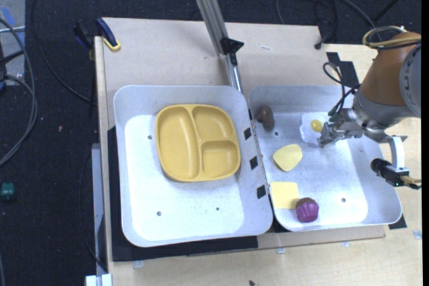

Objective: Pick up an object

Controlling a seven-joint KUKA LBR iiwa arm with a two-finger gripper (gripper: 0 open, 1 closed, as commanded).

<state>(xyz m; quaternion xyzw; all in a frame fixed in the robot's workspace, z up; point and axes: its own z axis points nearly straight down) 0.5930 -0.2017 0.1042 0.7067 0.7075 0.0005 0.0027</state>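
Target object: a small white-and-yellow item [314, 126], like a fried egg, is seen lying on the floor of the right bin [348, 177], in its upper part, near the far wall.
Gripper: the gripper [326, 137] is brought right down at the egg-like item's right edge, touching or almost touching it.
Gripper state: whether anything is clasped cannot be told; the tip is too small and dark against the bin.
Arm: the grey arm with its orange band [389, 74] is seen reaching in from the right, over the right bin's far corner.
Neighbours in the right bin: a brown rounded piece [266, 117] is found near the left wall, up top; a pale yellow wedge-shaped piece [287, 157] lies just below and left of the egg-like item.
Lower right bin: a flat yellow square [283, 195] is laid by the left wall, with a purple ridged lump [307, 209] just beside its lower right corner.
Left bin: the left bin [141, 204] is occupied by a yellow divided tray [198, 142] with three compartments, set toward the upper middle.
Bench: both bins are carried side by side on the tan bench [174, 57].
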